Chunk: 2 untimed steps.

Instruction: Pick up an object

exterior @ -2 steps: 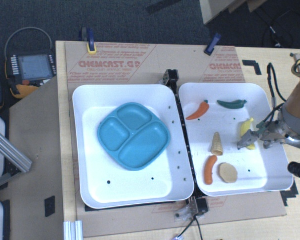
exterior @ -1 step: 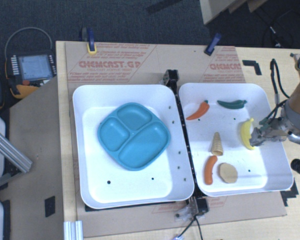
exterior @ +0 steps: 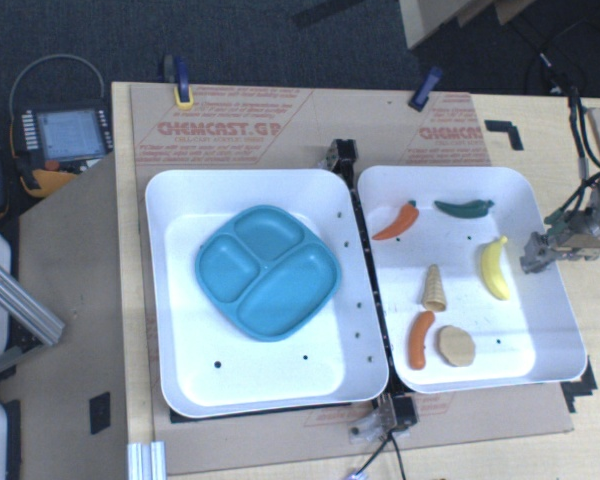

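The right bin (exterior: 510,366) holds several small items. An orange-red chili (exterior: 396,220) and a dark green pepper (exterior: 464,207) lie near its far side. A yellow banana (exterior: 494,267) lies close to the right wall. A tan cone (exterior: 434,288) sits mid-bin, with an orange carrot-like piece (exterior: 420,339) and a round tan piece (exterior: 457,346) toward the near edge. My gripper (exterior: 552,246) hovers at the bin's right rim, just right of the banana, with cables trailing off to the right. Nothing shows between its fingers.
The left bin (exterior: 180,358) holds a blue divided plate (exterior: 268,271), tilted slightly. A black divider bar (exterior: 365,258) runs between the bins. Clamps (exterior: 183,80) sit at the bench's far edge, and a handheld controller (exterior: 65,136) rests off the bench at far left.
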Each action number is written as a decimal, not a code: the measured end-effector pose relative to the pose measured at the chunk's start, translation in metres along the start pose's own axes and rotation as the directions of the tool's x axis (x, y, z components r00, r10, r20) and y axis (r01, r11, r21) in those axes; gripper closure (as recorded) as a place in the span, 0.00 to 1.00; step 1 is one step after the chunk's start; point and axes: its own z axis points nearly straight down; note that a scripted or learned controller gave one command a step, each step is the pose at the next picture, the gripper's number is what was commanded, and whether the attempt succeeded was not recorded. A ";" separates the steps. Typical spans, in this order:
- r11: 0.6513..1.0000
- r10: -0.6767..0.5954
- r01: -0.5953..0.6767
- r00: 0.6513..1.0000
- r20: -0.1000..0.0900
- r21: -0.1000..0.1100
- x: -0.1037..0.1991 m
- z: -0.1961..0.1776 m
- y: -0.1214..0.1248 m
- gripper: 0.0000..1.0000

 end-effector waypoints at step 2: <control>1.000 -0.001 0.001 1.000 0.001 -0.003 0.001 -0.068 -0.007 1.00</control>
